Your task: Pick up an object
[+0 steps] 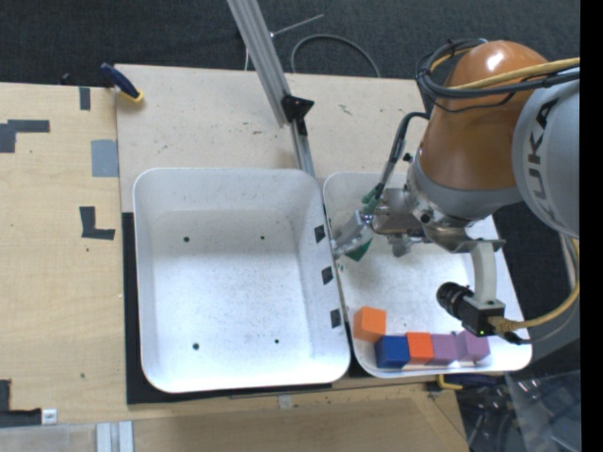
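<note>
In the right bin (504, 281), my gripper (363, 232) hangs over the upper left part, close to the wall shared with the left bin. A small green thing (357, 250) shows right under its tip; whether it is held I cannot tell. Along the bin's front edge lie an orange block (370, 322), a blue block (392, 351), a smaller orange block (420, 347) and two purple blocks (444, 348) (474, 348) in a row. The blocks lie well below the gripper in the view, apart from it.
The left bin (151, 252) stands beside the right one, their walls touching. A slanted metal pole (268, 59) crosses above the bench at the back. The arm's grey and orange wrist (480, 130) covers the right bin's upper right part.
</note>
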Robot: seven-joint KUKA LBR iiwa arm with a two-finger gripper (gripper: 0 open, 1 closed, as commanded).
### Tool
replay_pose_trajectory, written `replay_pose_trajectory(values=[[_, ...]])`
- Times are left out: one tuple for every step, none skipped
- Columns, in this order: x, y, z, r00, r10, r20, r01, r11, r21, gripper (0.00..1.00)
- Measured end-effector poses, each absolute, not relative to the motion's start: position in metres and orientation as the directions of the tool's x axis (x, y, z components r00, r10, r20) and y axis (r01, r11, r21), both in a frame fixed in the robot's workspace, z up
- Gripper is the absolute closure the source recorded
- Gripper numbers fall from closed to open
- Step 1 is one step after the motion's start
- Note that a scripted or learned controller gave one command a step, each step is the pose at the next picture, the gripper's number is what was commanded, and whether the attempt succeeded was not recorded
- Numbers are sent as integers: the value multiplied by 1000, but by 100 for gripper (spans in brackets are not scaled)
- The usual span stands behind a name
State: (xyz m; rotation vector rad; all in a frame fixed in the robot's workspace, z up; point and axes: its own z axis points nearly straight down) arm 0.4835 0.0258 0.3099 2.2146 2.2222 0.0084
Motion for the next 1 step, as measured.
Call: replay_pose_trajectory(values=[[483,-37,481,-1,1000,-1,1000,1,0,0]])
